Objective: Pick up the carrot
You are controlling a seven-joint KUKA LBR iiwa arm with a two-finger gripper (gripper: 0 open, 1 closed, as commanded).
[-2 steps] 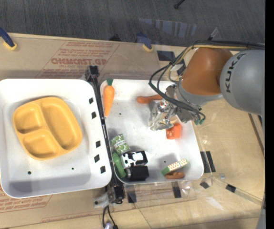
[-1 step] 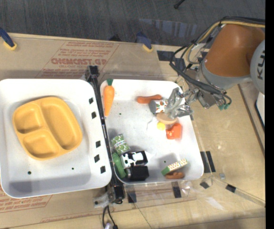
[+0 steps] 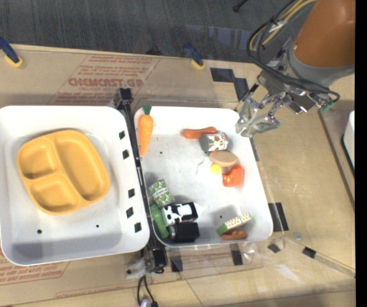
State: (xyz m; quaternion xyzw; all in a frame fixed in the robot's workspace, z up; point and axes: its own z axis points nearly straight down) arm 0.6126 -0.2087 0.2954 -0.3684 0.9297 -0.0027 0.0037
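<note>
Two white bins are sitting side by side on the bench. The left bin [image 3: 17, 235] is holding a yellow divided tray [image 3: 63, 169]; the right bin [image 3: 193, 117] is holding the small items. The arm [image 3: 321, 34] is reaching in from the right and hanging above that bin's far right corner, with its gripper [image 3: 255, 121] poised over the rim there. The fingers are standing slightly apart and are gripping nothing (bare bench and bin wall are showing between them).

The carrot [image 3: 145, 132] is lying at the far left corner of the right bin, lengthwise against the divider wall, green top pointing away from the camera. It is resting well apart from the gripper, with the width of the bin between them.

Smaller items are lying nearer the gripper: a sausage [image 3: 198, 133], a small can [image 3: 215, 142] and a red block [image 3: 234, 176]. A black-and-white toy [image 3: 182, 215] is sitting at the near edge.

Judged from this layout, the task is standing at its start: the carrot is untouched, and the reach across, the descent, the grasp and the lift are all remaining.
</note>
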